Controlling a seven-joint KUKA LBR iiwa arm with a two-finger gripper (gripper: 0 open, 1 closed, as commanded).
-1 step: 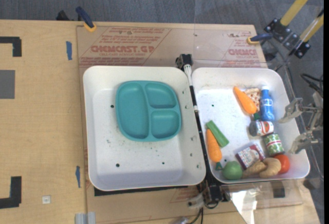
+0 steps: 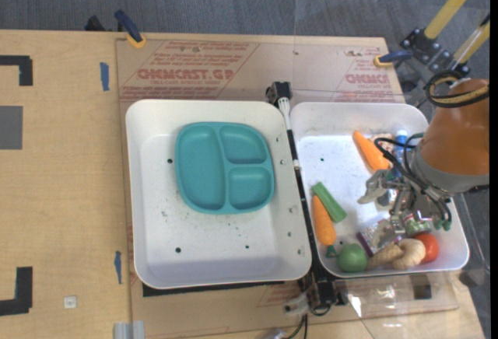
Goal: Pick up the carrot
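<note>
Right bin (image 2: 311, 116) as landmark: one carrot (image 2: 323, 221) lies by its left wall, long axis running up-down — a second orange piece (image 2: 369, 149) near its top. Gripper (image 2: 401, 209) hovers rightward of the carrot; finger state cannot be determined.

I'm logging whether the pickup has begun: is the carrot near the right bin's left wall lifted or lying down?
Lying down. The carrot rests flat on the right bin floor beside the green piece, apart from the pincer.
</note>
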